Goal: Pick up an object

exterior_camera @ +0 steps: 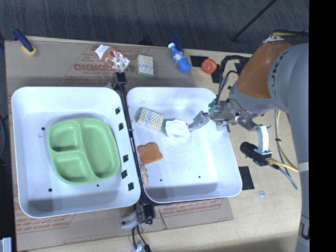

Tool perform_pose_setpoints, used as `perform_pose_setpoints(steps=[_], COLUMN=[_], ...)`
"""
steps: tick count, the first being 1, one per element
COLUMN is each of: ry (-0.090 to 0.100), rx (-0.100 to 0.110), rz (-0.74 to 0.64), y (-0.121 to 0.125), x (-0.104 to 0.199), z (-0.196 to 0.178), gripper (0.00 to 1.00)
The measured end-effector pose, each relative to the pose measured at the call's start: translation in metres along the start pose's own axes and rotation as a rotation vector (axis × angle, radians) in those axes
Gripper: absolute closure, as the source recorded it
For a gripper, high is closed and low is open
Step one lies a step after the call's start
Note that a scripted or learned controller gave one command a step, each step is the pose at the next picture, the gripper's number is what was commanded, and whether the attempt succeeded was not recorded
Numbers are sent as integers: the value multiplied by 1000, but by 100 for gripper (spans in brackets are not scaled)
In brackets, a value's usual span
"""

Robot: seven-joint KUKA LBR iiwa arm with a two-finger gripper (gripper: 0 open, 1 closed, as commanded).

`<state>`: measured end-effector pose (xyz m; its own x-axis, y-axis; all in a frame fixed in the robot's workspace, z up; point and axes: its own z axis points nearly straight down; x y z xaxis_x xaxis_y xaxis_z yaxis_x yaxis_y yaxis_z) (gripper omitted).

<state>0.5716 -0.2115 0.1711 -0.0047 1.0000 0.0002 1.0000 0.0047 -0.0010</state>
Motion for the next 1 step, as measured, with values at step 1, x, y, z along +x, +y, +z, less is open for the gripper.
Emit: perform_pose_setpoints(steps=[1], ry=[2], rx=[4], rz=[-1], y=[-87], x=[8], z=[80], gripper=[0])
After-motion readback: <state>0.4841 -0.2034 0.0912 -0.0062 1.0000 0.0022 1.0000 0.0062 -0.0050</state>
